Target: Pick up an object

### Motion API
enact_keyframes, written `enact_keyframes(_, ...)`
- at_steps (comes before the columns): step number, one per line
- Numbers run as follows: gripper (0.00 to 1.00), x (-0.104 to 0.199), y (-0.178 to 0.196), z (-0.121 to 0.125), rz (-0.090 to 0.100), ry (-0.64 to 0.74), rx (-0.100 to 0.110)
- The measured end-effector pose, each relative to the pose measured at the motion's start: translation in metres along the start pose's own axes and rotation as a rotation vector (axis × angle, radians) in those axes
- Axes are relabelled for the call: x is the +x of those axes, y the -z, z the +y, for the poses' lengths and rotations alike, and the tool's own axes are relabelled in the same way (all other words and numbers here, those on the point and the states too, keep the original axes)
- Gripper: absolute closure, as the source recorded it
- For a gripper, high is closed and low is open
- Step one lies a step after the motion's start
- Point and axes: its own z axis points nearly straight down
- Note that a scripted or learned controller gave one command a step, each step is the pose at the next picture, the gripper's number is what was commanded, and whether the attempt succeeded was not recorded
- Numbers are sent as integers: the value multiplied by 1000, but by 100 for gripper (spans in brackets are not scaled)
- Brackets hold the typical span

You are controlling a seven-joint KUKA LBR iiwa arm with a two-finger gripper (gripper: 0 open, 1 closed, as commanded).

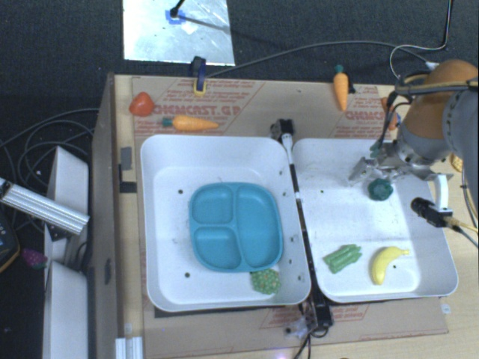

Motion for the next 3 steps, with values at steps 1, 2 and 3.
enact_keyframes(1,0,1,17,-17,-1,-4,-1)
enact_keyframes(2,0,-17,15,-8,0,-3,-1)
enact_keyframes(3,0,-10,0,-14,0,-2,0)
